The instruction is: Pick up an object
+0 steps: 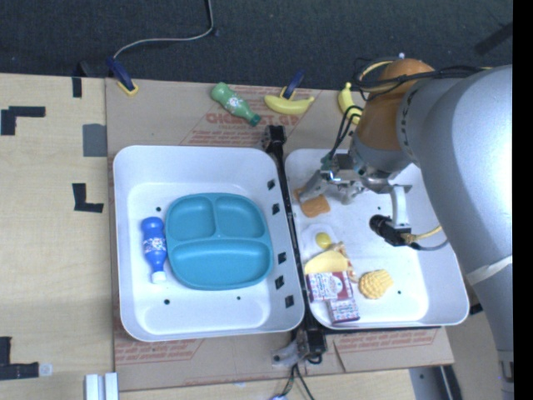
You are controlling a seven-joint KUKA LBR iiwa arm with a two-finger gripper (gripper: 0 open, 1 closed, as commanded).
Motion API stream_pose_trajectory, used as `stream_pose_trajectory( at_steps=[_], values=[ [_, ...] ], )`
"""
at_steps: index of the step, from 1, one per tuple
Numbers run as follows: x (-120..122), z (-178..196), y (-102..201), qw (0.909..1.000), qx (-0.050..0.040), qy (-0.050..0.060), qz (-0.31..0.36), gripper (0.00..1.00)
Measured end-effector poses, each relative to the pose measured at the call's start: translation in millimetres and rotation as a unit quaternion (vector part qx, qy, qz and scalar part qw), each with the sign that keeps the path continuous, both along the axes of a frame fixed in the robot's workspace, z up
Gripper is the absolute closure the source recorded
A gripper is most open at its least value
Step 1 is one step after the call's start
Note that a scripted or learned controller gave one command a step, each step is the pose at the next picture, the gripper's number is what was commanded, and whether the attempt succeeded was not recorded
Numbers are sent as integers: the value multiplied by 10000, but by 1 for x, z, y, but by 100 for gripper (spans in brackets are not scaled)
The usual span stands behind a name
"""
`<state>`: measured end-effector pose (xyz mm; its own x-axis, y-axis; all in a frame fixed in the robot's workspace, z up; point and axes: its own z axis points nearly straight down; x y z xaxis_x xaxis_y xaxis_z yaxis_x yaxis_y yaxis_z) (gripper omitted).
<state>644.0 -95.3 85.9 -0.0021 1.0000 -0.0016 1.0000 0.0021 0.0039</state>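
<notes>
Crowding the tool (321,186): orange piece (315,206), banana (328,261), carton (332,294), corn (376,284)

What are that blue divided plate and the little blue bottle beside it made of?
The blue divided plate looks like moulded plastic: one even matte colour, with soft rounded compartment ridges. The blue bottle also looks plastic, slightly glossy, with a white cap and printed label; it may be a toy.

Robotics lab bench, two white bins (125,223), toy food, taped cardboard (166,115), loose cable (196,32)
</notes>
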Motion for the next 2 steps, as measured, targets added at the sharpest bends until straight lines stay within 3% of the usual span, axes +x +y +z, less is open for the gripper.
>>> stream_pose_trajectory(
  at_steps=[1,2],
  values=[
    [1,11,0,10000,-5,-5,1,100],
    [0,11,0,10000,-5,-1,2,0]
  ],
)
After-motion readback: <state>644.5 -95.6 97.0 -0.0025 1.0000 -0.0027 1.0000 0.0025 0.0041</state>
